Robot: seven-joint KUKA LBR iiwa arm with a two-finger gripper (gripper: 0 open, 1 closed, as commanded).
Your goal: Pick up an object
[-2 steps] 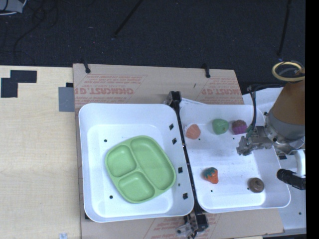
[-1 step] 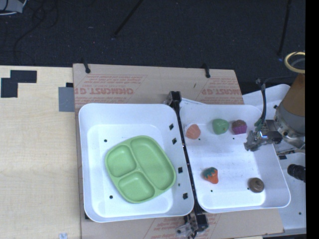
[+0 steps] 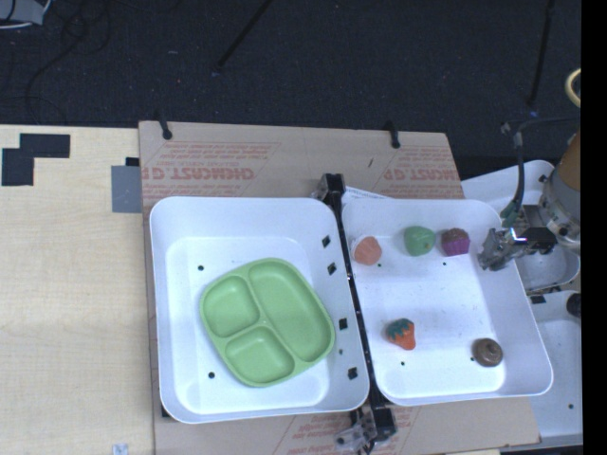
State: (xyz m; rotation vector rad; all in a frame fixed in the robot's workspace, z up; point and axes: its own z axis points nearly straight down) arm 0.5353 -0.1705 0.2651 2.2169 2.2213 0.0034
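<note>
Grey gripper (image 3: 495, 251) at right bin (image 3: 517, 387) edge | grip state unclear | purple object (image 3: 455, 242) beside it

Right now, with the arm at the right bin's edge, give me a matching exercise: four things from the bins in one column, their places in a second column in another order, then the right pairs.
Things:
1. green divided plate
2. purple object
3. brown round object
4. orange and green object

Places:
A. right bin, near corner on the arm's side
B. left bin, alone
C. right bin, far row, nearest the gripper
D. right bin, about the middle of the floor

Pairs: 1-B, 2-C, 3-A, 4-D
</note>
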